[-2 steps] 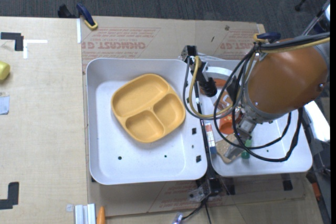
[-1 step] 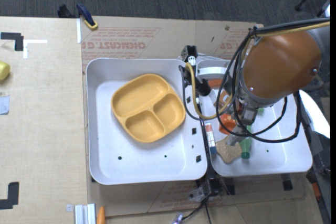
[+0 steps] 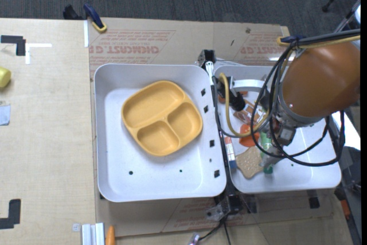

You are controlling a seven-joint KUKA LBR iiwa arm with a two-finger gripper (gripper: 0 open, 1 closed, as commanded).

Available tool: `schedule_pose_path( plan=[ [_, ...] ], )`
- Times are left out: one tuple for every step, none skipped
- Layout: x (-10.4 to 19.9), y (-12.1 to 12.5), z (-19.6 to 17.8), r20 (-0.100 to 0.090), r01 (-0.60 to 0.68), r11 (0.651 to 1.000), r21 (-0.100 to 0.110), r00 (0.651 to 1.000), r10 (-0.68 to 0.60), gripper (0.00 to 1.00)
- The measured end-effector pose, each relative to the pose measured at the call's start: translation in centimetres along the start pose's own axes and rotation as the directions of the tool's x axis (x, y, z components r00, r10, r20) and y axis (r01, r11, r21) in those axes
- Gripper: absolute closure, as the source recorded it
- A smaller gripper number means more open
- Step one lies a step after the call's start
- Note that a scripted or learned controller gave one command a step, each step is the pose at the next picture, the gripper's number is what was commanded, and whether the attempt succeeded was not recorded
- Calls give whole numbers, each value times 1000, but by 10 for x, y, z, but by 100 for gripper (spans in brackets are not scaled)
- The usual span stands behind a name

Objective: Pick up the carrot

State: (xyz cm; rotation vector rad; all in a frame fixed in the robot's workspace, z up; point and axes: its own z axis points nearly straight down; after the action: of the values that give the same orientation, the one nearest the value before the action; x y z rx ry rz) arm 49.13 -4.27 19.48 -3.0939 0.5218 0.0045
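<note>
Two white bins sit side by side on the bench, and the arm (image 3: 321,80) hangs over the one at three o'clock, the right bin (image 3: 298,178). Its orange band bulks large at about two o'clock of the view, hiding much of that bin's far half. Below the band the grey wrist drops steeply toward the bin floor, looped about with black cables and a yellow hose. The gripper (image 3: 267,152) points down at roughly five o'clock from the band, amid the clutter of small things. Whether its jaws stand wide or narrow I cannot tell; cables and the wrist cover them.

An orange-red thing, which I take for the carrot (image 3: 246,130), lies at nine o'clock of the gripper, partly behind the hose. Nothing shows it between the fingers. Toward six o'clock of it lies a speckled brown slice (image 3: 249,164), like bread. A green item (image 3: 266,142) stands just beside the gripper, too hidden to name.

The left bin (image 3: 114,169) holds a yellow divided plate (image 3: 162,117), three compartments, set near the bin's middle and turned at a slant. Bare white floor runs round it, broadest toward six o'clock. The wall shared by the two bins lies at nine o'clock of the carrot, near it, so room is tight there. The right bin's near rim at six o'clock has open floor along it. A yellow object (image 3: 3,77) rests at the bench's nine o'clock edge.
</note>
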Motion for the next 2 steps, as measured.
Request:
schedule_pose_path(
  plan=[
    [-9,-57,4,2,107,994,0,994,-107,0],
    [-8,-58,-4,5,99,995,4,995,-99,100]
  ],
)
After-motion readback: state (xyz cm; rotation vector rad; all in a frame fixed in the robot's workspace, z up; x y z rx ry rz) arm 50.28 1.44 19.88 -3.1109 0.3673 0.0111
